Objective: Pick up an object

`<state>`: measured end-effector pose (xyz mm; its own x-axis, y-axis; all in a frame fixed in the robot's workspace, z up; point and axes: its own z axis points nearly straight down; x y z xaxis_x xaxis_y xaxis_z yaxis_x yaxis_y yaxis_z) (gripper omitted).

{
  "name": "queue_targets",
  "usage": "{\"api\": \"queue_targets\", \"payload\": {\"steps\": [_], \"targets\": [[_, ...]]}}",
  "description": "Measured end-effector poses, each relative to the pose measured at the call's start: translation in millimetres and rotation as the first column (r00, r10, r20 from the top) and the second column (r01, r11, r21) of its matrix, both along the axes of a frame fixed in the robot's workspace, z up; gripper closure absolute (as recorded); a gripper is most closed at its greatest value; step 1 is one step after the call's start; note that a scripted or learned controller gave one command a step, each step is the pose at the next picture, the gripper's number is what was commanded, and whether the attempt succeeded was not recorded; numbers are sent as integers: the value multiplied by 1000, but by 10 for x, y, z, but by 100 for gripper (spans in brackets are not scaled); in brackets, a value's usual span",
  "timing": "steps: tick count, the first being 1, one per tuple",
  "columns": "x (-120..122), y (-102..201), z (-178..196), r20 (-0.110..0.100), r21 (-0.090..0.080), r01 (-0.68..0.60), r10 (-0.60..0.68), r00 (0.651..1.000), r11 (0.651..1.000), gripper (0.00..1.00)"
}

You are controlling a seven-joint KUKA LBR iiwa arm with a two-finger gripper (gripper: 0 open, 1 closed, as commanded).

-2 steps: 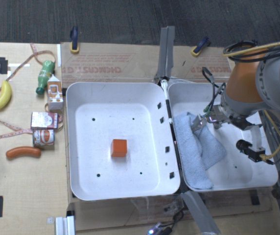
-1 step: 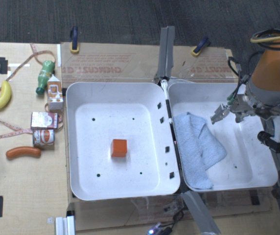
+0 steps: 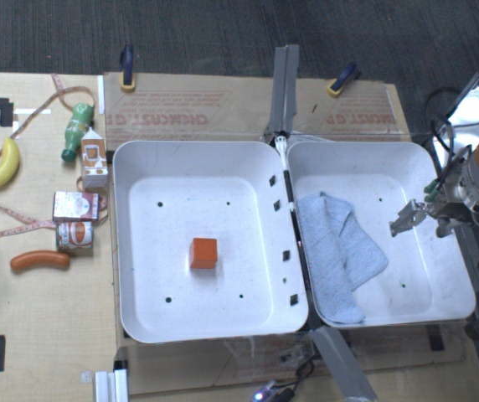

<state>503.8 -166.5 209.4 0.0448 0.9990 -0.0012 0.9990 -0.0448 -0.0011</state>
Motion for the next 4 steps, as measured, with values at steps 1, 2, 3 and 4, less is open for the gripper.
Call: {"api": "queue_targets", "payload": {"steps": [1,2,3,4], "targets": [[426,578,-1141,2,0,-66,66,998,998,0],[620,99,-690,1,-1,-52,52,999,999,0],[19,241,-1184,-1,2,-287,287,958,958,0],[621,178,-1175,1,0,-215,215,977,977,0]]}}
